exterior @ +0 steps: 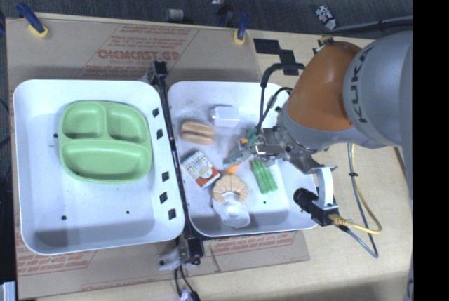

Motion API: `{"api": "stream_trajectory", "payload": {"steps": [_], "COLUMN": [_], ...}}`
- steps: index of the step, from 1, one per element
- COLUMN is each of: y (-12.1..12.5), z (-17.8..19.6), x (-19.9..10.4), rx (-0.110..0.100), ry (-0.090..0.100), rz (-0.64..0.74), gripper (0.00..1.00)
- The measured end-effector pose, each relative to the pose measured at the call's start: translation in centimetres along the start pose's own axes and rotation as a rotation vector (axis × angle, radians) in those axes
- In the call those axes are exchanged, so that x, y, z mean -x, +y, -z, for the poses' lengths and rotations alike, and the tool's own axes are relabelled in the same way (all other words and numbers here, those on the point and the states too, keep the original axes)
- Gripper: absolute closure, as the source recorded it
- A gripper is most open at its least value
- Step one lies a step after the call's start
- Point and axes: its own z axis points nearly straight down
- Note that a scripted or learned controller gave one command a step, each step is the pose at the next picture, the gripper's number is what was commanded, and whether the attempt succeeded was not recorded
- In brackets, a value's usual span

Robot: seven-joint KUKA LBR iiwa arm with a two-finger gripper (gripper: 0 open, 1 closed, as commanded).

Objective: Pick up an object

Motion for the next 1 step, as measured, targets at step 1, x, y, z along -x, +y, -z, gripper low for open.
{"api": "stream_trajectory", "payload": {"steps": [1], "y": [-2.19], "z": [-10.59], "x": [-0.97], "rx": [0.0], "ry": [0.0], "rz": [0.002], "gripper": [0.0]}}
